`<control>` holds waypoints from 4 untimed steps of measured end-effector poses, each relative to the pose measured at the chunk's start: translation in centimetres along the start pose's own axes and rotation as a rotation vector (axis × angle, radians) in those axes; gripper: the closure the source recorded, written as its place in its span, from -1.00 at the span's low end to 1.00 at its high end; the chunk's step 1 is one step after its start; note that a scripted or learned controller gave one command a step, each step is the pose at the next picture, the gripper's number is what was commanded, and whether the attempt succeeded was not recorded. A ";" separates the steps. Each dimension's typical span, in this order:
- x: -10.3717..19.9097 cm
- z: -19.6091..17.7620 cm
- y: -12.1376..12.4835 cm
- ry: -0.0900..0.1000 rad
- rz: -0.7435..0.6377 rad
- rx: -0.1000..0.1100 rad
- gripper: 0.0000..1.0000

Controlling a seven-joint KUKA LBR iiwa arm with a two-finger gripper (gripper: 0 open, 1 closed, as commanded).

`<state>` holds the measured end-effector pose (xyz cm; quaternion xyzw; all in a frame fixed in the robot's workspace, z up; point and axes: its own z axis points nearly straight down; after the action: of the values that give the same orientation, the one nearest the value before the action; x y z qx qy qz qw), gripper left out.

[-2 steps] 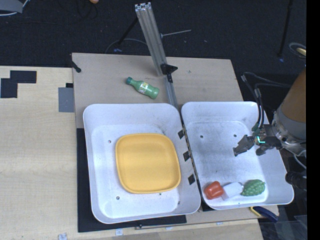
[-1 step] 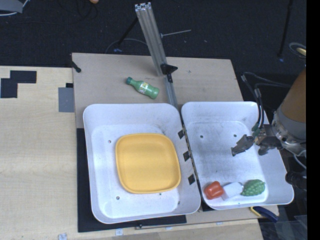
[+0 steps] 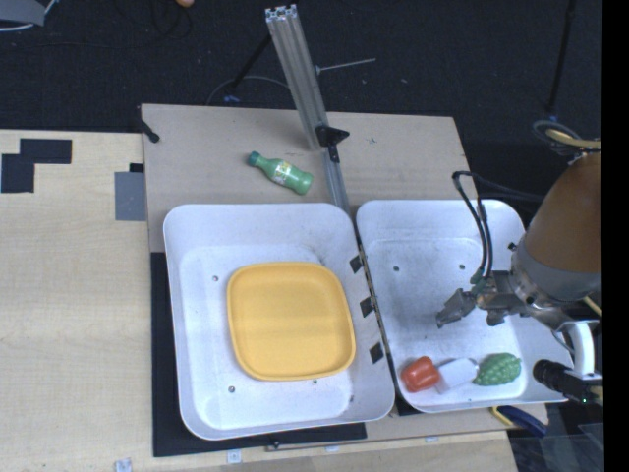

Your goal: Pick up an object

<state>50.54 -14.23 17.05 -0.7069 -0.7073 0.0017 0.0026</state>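
Below tool (image 3: pixel 460 310), bumpy green object (image 3: pixel 497 369)

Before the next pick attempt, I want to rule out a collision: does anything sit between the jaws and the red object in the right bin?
Nothing visible does. The gripper hovers over bare bin floor, and the red object lies below-left of it by the right bin front wall. A white piece and a green object sit beside it, off that line.

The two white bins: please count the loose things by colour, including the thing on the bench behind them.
Yellow: 1, the plate in the left bin.
Red: 1, red object, right bin.
White: 1, white piece.
Green: 2, lumpy object, bottle.
Total: 5
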 end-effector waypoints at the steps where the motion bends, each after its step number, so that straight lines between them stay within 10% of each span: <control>1: 0.0 6.2 -0.6 0.000 0.000 0.000 -1.00; 2: 0.0 7.9 -0.6 -0.001 0.000 -0.006 -1.00; 3: -0.2 6.7 -0.5 -0.002 0.002 -0.009 1.00; 4: -0.1 0.5 -0.5 -0.002 0.001 -0.011 1.00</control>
<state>50.00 -14.31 16.52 -0.7072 -0.7070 -0.0012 -0.0019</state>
